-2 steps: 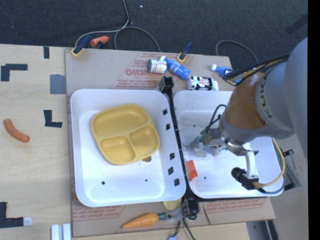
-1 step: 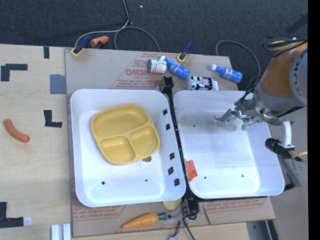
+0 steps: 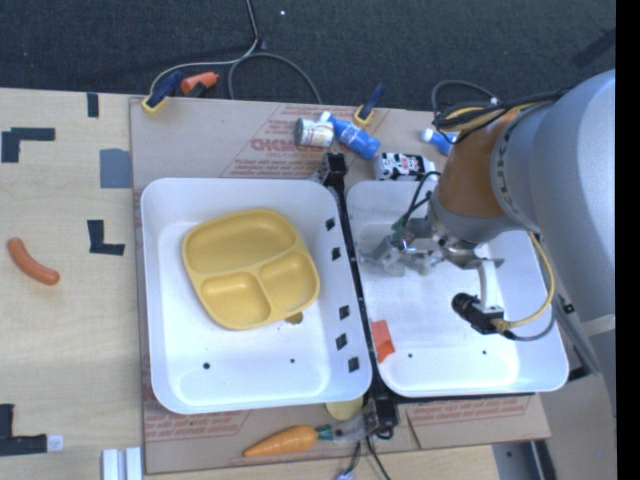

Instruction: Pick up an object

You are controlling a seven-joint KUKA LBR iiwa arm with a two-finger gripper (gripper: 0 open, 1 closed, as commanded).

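Your arm [image 3: 560,168] reaches in from the right and hangs low over the right bin [image 3: 450,363], with the orange band [image 3: 470,173] just above the wrist. The claw [image 3: 400,253] sits over the upper left part of that bin, near the divider between the two bins; you cannot tell from this view whether it is apart or together, and nothing is clearly seen in its grip. A small orange tag [image 3: 381,340] lies at the right bin's left edge.

In the left bin [image 3: 240,368] rests a yellow divided plate [image 3: 252,266] with three compartments, well apart from the claw.

On the brown board [image 3: 270,148] behind the bins you can see red print, but it is too blurred to read. There also lie a small white bottle [image 3: 315,130], a blue tube [image 3: 358,138] beside it, and a black-and-white patterned item [image 3: 405,165]. A yellow and orange clamp [image 3: 178,88] grips the board's far left corner.

A toy carrot [image 3: 283,440] lies at the board's near edge, and an orange sausage shape [image 3: 33,261] rests on the counter [image 3: 60,318] far left.
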